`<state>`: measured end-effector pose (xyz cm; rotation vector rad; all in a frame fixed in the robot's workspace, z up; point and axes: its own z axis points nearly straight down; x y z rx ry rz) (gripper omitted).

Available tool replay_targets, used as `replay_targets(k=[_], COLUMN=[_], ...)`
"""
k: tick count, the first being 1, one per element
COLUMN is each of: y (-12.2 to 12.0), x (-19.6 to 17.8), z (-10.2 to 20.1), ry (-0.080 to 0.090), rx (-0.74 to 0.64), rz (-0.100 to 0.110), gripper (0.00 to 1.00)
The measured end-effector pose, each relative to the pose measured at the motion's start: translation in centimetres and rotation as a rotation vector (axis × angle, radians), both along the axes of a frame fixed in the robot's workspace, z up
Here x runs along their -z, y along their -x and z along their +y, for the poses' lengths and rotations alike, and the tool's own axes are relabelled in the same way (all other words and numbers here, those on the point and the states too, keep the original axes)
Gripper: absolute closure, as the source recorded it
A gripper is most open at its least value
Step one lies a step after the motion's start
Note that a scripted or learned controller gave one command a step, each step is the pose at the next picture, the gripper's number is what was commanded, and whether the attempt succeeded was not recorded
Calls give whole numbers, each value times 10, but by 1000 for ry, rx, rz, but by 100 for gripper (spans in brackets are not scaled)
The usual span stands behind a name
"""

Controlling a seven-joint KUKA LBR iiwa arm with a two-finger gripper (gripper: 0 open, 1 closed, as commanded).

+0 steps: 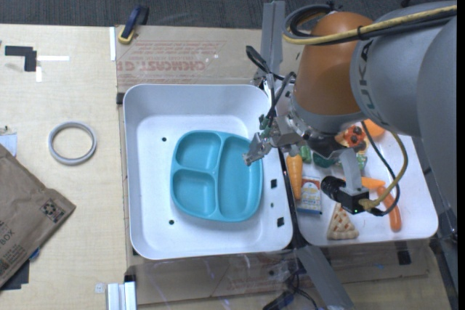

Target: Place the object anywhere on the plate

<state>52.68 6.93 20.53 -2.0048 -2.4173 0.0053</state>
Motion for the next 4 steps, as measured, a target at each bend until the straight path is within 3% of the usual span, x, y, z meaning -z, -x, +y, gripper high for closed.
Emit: replay_targets(k=[1, 2, 3, 4], y=[-1, -1, -1, 14], x=[-8, -8, -16, -12], z=[-1, -1, -3, 7], ry=[2, 2, 4, -1], rx=[1, 1, 2, -305], rz=[1, 2, 3, 1], gripper=[100, 0, 100, 100])
